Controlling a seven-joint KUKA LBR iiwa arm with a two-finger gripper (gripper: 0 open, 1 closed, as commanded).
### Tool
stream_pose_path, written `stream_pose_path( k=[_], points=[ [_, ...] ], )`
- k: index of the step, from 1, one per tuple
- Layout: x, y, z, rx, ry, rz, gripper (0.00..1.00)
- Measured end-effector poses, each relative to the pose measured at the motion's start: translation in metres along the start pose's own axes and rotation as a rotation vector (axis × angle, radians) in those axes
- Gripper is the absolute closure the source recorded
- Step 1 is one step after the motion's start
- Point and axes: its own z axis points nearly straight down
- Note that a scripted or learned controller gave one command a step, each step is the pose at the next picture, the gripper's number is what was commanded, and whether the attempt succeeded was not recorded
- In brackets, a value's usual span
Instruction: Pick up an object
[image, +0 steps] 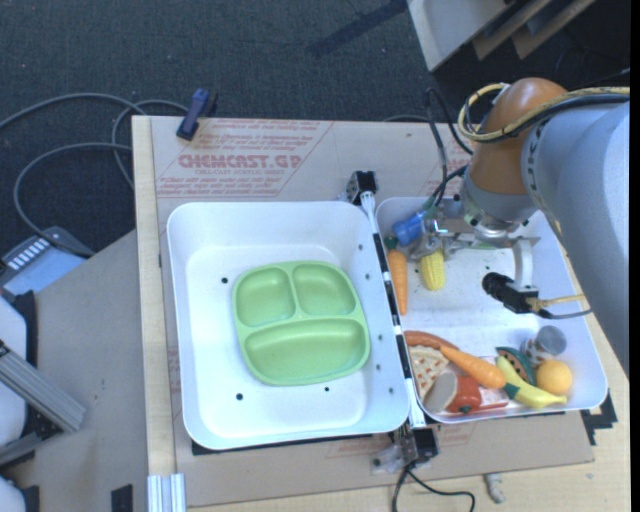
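My gripper (436, 240) is low over the far left part of the right bin (585, 395), below the orange-banded wrist. A small yellow corn cob (432, 271) sits right at its tip, and I cannot tell if it is touching or gripped. A blue toy (407, 230) lies just left of the gripper by the bin's far corner. An orange carrot (399, 280) lies along the bin's left wall. At the near end of the bin lie a pizza slice (427, 366), a second carrot (470, 363), a banana (525, 388) and a yellow-orange fruit (555, 376).
The left bin (200, 400) holds a green divided plate (298, 322). A grey round piece (549, 342) lies near the right bin's right wall. Black clips (362, 184) join the bins at the far end. The middle of the right bin's floor is bare.
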Motion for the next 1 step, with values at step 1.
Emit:
stream_pose_path(
  k=[1],
  points=[
    [0.0701,-0.0319,-0.1002,-0.008,-0.001,-0.001,1.00]
  ],
)
